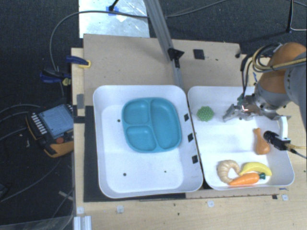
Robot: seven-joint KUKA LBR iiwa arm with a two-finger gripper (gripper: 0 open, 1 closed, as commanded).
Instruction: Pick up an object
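White bins point(144, 186), cardboard bench point(129, 56), dark carpet point(29, 23)

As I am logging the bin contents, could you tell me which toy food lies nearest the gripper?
The green round one, alone just left of the gripper; the other foods cluster near the bin's front corner.

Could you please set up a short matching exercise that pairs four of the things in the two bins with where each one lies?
Things:
1. blue divided plate
2. green ball
3. carrot
4. gripper

Places:
A. near front edge of right bin, beside the banana
B. in the left bin
C. over the right bin, just right of the green ball
D. far part of the right bin, close to its left wall

Pairs: 1-B, 2-D, 3-A, 4-C
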